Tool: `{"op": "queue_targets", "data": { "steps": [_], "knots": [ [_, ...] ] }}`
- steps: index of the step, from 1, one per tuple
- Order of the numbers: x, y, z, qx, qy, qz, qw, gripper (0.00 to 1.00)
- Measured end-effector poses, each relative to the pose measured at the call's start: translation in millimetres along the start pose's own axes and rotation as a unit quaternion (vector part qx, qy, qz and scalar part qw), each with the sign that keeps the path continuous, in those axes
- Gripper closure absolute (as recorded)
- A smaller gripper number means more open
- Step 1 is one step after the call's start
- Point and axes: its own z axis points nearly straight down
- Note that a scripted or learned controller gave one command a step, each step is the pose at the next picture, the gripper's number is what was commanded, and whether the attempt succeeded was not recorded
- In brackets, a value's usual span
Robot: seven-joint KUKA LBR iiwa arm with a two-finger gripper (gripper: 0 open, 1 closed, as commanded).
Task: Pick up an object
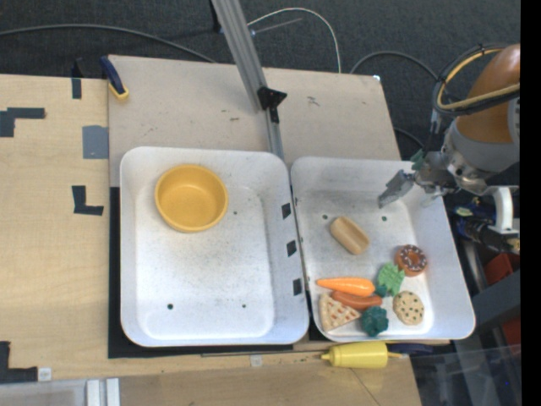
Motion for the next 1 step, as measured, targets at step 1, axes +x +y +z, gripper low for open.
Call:
{"op": "queue_targets", "data": {
  "steps": [1],
  "knots": [
    [0.0, 0.0, 0.0, 0.000, 0.000, 0.000, 1.0000, 0.00]
  ]
}}
